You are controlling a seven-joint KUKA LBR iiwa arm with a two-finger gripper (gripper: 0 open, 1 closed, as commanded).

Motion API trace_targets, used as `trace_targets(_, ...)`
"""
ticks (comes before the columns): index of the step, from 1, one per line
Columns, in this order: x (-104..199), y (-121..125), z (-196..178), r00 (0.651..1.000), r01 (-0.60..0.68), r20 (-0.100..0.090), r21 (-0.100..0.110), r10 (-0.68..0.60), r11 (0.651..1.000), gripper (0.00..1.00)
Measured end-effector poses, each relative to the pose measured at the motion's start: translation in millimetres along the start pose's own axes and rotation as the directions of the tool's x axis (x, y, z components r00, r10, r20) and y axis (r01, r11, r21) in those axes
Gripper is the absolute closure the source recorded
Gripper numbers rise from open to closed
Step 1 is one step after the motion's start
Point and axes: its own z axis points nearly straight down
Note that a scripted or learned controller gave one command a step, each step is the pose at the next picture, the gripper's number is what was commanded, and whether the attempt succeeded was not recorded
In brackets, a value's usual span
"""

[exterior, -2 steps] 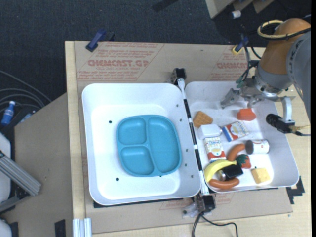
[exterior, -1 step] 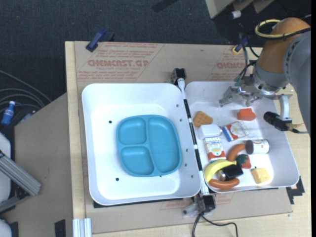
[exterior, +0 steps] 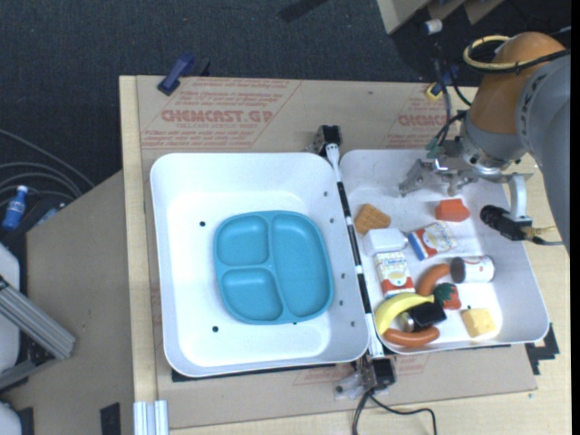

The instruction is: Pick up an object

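I saw my gripper (exterior: 433,174) hanging with fingers spread and nothing between them at the upper right of the frame, the orange toy (exterior: 452,210) lying just below-right of it in the right bin (exterior: 530,284).

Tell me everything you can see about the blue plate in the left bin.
The blue plate is a light blue tray with rounded corners, looking like smooth plastic. Raised ridges split it into three compartments: two smaller ones on the left, one long one on the right. Nothing lies in them. It rests flat, turned slightly, near the middle of the left bin, touching only the bin's white floor, apart from its walls.
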Motion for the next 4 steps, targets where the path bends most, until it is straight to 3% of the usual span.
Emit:
trace_targets(2,0.5,-5.8,0.0,1.0,-0.001,0.0,0.001,0.001,1.0,0.0)
trace_targets(3,0.8,-5.2,-10.6,1.0,0.0,0.0,0.0,0.0,1.0,1.0)
trace_targets(4,0.8,-5.3,-10.4,1.0,0.0,0.0,0.0,0.0,1.0,0.0)
